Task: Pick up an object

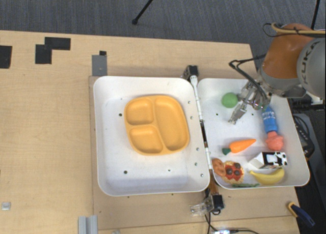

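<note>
The right bin (300, 169) holds a green ball (229, 99), an orange carrot (242, 145), a blue bottle (269, 120), a pink-red toy (275, 141), a black-and-white box (273, 158), a banana (267, 176) and a pizza slice (229, 170). My gripper (238, 110) hangs over the upper middle of this bin, just right of the green ball and left of the bottle. Its fingers slant down to the left. They are open, with nothing between them.
A yellow divided plate (155, 124) lies in the left bin (109, 172). A metal clamp (192, 73) sits at the top of the ridge between the bins, and another clip (206, 206) at its foot. The wooden bench (46, 141) stretches to the left.
</note>
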You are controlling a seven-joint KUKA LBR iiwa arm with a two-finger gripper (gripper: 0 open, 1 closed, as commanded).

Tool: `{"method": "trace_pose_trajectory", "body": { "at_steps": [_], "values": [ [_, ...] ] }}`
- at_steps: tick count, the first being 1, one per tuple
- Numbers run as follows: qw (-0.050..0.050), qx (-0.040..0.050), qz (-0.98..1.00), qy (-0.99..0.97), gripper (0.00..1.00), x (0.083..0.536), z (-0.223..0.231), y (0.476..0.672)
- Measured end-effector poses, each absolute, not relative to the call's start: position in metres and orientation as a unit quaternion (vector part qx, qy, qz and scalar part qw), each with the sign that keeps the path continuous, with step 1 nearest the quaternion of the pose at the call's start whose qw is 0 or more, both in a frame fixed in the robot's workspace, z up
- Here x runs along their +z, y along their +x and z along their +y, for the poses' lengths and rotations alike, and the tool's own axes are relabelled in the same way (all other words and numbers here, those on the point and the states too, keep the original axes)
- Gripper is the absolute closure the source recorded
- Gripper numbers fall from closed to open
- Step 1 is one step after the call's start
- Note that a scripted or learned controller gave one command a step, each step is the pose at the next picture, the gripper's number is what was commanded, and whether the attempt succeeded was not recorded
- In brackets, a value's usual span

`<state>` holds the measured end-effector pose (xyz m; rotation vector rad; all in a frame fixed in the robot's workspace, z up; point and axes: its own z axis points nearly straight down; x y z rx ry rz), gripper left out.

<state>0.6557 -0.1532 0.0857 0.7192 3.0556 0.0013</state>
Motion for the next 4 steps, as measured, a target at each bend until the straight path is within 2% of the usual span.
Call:
{"method": "trace_pose_trajectory", "body": {
  "at_steps": [1,2,3,4],
  "values": [
    [0.003,-0.0004,0.994,0.110,0.00,0.086,-0.206,0.640],
    [0.004,-0.0002,0.995,-0.096,0.00,0.086,-0.178,0.656],
    [0.009,-0.0004,0.996,-0.093,1.00,0.099,-0.177,0.659],
    [0.005,-0.0002,0.977,-0.211,1.00,0.200,-0.086,0.671]
  ]
}}
